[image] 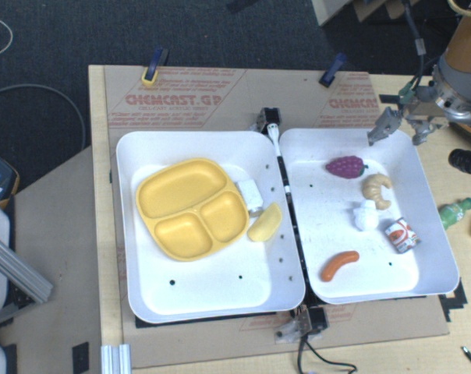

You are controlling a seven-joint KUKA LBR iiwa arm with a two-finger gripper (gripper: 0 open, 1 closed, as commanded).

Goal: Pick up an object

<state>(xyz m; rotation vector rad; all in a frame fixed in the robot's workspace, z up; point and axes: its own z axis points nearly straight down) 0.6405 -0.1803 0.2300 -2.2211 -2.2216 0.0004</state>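
Claw (399,128) hangs above the far right corner of the right bin (329,291), its two fingers spread wide with nothing between them. No object is held yet, so the pick has not begun.

Going left to right: the left bin (142,287) carries a yellow divided plate (190,207) near its middle, with a small white block (249,195) and a pale yellow wedge (265,224) touching or just beside the plate's right rim. A dark strip (282,179) runs between the two bins. In the right bin lie an orange sausage (339,266) near the front edge, a purple grape bunch (345,167) toward the far side, a tan croissant (377,189) just beside it, a small white piece (366,217) below that, and a red-and-white can (401,234) toward the right wall. A green bottle (456,212) lies on the worktop (103,209) outside the right bin.

The grapes are the closest candidate to the claw. The risk, as I judge it, is crowding: the croissant, white piece and can sit near one another, so a descending finger could land on a neighbour and nudge both away, or close on two at once. The can, lying tilted, may roll out of the fingers. The bin's far rim is near the claw and could catch a finger on a low approach.
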